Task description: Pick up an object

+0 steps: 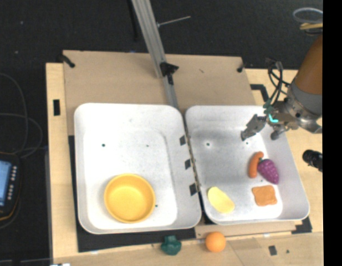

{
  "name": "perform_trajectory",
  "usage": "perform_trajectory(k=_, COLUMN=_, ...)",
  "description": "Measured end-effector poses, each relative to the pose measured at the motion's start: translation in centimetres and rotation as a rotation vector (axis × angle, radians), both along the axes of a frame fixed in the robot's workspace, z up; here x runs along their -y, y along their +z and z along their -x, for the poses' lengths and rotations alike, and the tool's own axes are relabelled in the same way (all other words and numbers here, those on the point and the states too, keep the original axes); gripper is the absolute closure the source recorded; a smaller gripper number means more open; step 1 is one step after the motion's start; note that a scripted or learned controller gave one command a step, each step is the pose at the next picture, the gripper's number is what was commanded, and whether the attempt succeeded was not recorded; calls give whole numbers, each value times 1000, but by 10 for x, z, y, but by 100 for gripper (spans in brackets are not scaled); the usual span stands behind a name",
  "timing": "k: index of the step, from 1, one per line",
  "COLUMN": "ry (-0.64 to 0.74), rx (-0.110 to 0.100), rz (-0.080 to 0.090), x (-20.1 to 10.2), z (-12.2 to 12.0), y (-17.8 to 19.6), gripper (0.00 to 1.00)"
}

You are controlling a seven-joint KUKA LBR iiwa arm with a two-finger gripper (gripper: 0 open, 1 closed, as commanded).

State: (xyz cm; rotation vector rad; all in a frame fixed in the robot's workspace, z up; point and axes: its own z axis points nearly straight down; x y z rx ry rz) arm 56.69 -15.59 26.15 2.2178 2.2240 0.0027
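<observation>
Toys fill the near part of the right shallow white plastic bin [215, 121], which serves as the landmark: a small orange carrot-like piece [255, 164] touches a purple grape-cluster toy [269, 170] near the bin's right wall, a flat orange square toy [264, 195] lies just in front of them, and a pale yellow lemon-shaped toy [220, 199] rests by the front-left corner. Any of these could be the object to pick up. The end effector [265, 126] hangs over the back-right part of that bin with its two fingers spread wide and nothing between them, apart from every toy; it looks poised to come down on something, and the carrot and grapes lie nearest. Since those two touch, closing on one may nudge the other. Left of the landmark bin, the second white bin [126, 121] holds a round yellow plastic bowl [129, 197]. On the bench [104, 76], in front of the landmark bin, sit an orange ball [215, 241] and a small dark green toy [171, 245].
</observation>
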Motion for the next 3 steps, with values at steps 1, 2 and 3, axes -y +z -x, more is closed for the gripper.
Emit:
perform_trajectory(k=1, ry=-3, rx=-6, rz=2, x=8, z=-5, y=-58, gripper=0)
perform_trajectory(k=2, ry=-3, rx=-6, rz=2, x=6, z=3, y=-117, gripper=0)
perform_trajectory(k=3, ry=-4, rx=-3, rz=3, x=7, z=3, y=-162, gripper=0)
